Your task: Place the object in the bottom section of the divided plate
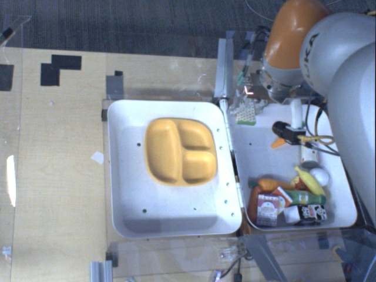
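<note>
Left bin (126, 216): smooth yellow divided plate (180, 150), rounded, three sections.
Right bin (258, 143): small checkered packet (246, 114) at top-left corner.
Pincer (249, 96): above packet; finger state cannot be told.

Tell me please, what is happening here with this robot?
The grey arm reaches in over the right bin, and its pincer is at the top left corner, by a small green-and-white object. The yellow divided plate lies in the left bin with nothing in its sections.
</note>
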Motion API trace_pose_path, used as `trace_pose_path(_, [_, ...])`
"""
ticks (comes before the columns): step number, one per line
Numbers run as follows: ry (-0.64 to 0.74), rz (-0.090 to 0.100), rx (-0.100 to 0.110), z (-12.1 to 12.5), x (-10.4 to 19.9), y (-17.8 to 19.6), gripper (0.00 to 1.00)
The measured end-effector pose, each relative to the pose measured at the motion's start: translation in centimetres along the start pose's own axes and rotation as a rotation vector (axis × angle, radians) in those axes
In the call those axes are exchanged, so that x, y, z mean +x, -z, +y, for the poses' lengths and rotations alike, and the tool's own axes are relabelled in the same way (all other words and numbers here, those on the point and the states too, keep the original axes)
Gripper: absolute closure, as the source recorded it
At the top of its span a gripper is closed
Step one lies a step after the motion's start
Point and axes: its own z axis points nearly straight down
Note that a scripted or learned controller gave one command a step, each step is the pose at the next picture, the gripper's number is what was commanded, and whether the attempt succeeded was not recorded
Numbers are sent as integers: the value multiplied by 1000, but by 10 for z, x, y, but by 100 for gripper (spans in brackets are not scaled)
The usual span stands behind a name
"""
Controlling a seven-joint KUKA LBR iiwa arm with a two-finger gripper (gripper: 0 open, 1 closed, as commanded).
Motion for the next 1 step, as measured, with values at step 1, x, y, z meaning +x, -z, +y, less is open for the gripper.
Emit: trace_pose_path(1, [344, 3, -2, -17, 73, 33, 100])
